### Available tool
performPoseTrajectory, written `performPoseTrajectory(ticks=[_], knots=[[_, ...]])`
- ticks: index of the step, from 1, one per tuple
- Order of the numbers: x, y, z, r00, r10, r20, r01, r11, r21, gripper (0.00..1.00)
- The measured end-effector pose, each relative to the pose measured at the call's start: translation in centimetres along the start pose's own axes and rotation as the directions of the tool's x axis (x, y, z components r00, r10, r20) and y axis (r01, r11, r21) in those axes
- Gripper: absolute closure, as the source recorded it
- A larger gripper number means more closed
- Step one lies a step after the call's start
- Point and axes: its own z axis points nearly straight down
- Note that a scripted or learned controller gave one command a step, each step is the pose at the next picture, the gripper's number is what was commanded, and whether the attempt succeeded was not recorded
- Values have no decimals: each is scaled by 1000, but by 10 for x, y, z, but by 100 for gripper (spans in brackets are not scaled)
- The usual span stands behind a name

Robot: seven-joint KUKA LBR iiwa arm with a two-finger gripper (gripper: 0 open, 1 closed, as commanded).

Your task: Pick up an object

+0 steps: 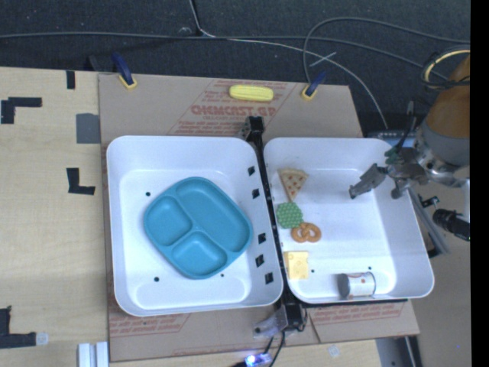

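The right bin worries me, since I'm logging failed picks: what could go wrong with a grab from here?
1. The waffle piece, green piece, pretzel and yellow square lie crowded against the right bin's left wall; a grab there may hit the wall or nudge a neighbour.
2. The small can lies on its side near the front wall and may roll away.
3. The gripper hangs near the bin's right side, far from those pieces.
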Motion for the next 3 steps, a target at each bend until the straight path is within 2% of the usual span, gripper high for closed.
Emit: performPoseTrajectory(ticks=[1,3], knots=[[1,3,-8,1000,-4,3,4,1000,-13,0],[-14,-10,94,1000,-3,2,3,1000,-8,0]])
